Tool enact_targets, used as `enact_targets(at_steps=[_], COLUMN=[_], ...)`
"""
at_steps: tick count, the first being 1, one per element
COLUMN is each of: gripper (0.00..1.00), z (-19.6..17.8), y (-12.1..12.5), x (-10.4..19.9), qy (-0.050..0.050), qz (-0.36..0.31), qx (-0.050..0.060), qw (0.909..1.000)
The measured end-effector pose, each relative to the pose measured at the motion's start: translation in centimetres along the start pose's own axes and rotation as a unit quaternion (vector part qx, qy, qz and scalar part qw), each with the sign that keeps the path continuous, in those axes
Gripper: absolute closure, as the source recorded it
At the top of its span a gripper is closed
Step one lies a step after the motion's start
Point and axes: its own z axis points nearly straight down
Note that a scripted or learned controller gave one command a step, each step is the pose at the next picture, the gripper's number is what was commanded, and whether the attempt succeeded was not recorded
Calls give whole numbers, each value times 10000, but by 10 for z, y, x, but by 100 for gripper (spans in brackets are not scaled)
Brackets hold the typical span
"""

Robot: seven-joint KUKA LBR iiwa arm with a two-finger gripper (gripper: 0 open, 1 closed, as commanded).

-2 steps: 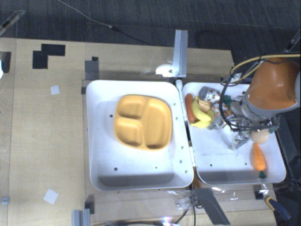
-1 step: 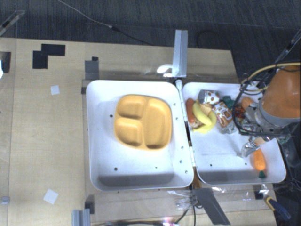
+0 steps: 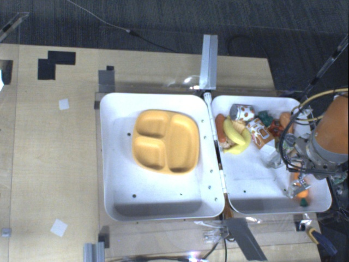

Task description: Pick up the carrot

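Gripper [image 3: 299, 187] sits low in the right bin [image 3: 256, 192], lower right of frame, on the carrot [image 3: 302, 198] near the bin's corner. Finger opening and grasp can't be made out.

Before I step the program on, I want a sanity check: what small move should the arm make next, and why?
Probably a short straight descent. The gripper hangs over the right bin's near right corner, where the carrot lies by the wall. The banana and other toys sit farther back, clear of it.
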Motion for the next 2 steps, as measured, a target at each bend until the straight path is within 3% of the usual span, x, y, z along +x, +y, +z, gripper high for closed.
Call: enact_targets(at_steps=[1, 2], gripper=[0, 0], z=[-1, -1], y=[38, 44], x=[-16, -17], qy=[-10, -10], qz=[45, 254], qx=[7, 20], qw=[10000, 9997])
